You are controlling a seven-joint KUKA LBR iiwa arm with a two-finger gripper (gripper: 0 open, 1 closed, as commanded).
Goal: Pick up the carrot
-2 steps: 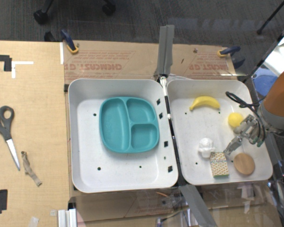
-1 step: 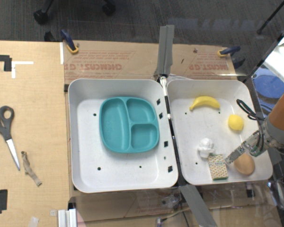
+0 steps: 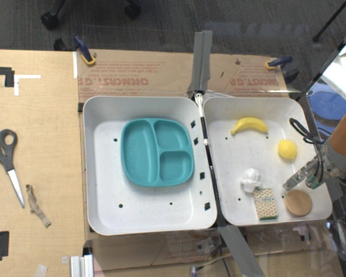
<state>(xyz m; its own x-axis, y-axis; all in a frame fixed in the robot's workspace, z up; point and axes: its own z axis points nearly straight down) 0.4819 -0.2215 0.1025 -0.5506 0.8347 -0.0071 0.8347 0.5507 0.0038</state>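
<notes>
My gripper hangs over the right side of the right bin, reaching in from the right edge. It is open, with nothing between its fingers. It hovers just above a round brown disc and below a yellow lemon.
In the right bin are also a banana at the back, a crumpled white item and a small patterned sponge at the front. A teal divided plate lies in the left bin. Scissors lie on the bench at the left.
</notes>
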